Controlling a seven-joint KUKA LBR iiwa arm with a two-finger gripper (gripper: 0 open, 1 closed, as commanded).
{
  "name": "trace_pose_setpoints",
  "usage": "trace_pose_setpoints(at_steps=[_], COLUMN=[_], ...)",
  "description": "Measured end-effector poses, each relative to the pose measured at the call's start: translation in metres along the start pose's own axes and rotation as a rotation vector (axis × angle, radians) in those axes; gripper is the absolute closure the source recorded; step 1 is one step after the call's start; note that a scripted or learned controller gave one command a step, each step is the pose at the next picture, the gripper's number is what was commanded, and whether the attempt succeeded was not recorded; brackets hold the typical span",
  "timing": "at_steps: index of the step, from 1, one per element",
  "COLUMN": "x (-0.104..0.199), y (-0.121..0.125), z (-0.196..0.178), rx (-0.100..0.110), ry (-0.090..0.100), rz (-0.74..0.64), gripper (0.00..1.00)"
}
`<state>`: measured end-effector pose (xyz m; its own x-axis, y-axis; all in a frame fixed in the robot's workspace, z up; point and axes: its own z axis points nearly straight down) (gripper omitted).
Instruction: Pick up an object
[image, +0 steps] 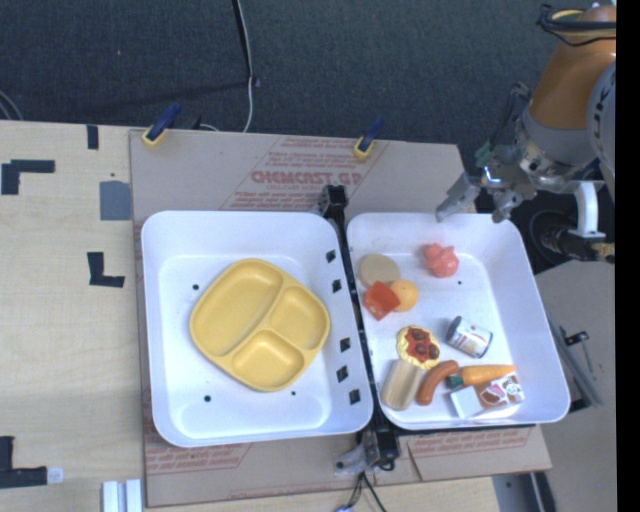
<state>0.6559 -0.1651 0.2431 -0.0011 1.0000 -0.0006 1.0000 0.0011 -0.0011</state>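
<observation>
Gripper (478, 203) open, apart from small pink, lumpy toy (440, 260) in right bin (535, 300).

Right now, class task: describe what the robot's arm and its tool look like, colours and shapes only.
The arm is rounded and bulky, with an orange band above a grey wrist. The tool is a small grey and dark metal unit with two thin fingers, and a small greenish spot on its body.
</observation>
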Motion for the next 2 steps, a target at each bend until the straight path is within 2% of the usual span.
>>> trace_pose_setpoints(at_steps=[1, 2], x=[-0.011, -0.011], y=[0.009, 0.013], z=[0.159, 0.139], rx=[0.011, 0.000], ry=[0.002, -0.001], rz=[-0.001, -0.002], gripper=[0.00, 1.00])
